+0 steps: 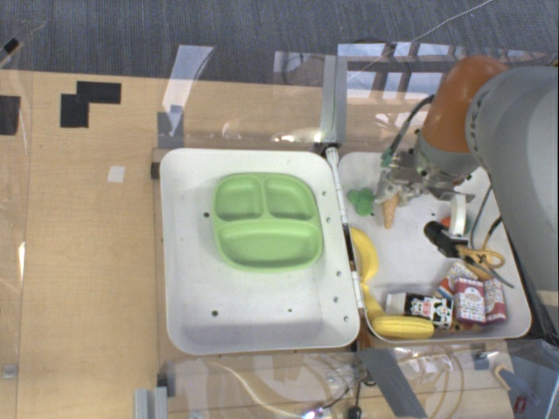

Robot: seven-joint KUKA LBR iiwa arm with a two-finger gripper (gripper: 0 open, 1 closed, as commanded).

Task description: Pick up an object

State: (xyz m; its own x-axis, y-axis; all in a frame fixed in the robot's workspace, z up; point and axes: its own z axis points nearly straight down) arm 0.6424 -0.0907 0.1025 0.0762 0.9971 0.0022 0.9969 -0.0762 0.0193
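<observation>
Orange-banded arm, jaws [390, 201] low over right bin [410, 269]; jaw state impossible to tell. Tan cone [389, 209] directly beneath, green piece [361, 202] just beside, banana [365, 257] below nearer wall. Likely risk: cone rolling aside, or neighbour caught instead.

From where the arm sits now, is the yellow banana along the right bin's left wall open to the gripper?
Probably yes. The yellow banana lies uncovered in the right white bin, just below the gripper. Nothing sits on it, though its place close against the bin wall may crowd one finger.
</observation>
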